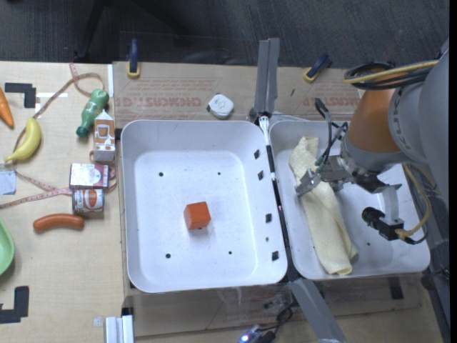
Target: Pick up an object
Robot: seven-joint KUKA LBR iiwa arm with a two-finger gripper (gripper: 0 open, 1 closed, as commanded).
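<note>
An orange cube (197, 215) sits near the middle of the left white bin (143, 256). In the right white bin (400, 259) a long cream cloth (330, 229) lies crumpled, running from the far left corner toward the near edge. My gripper (309, 184) hangs low over the upper half of this cloth, right at its surface, with the grey arm and its orange band (371, 123) reaching in from the right. Whether the cloth is pinched cannot be made out.
Left of the bins the bench holds a banana (26, 141), a carrot (6, 108), a green bottle (93, 110), a small carton (104, 136), a can (88, 201) and a sausage (58, 223). A tape measure (221, 106) lies behind the bins.
</note>
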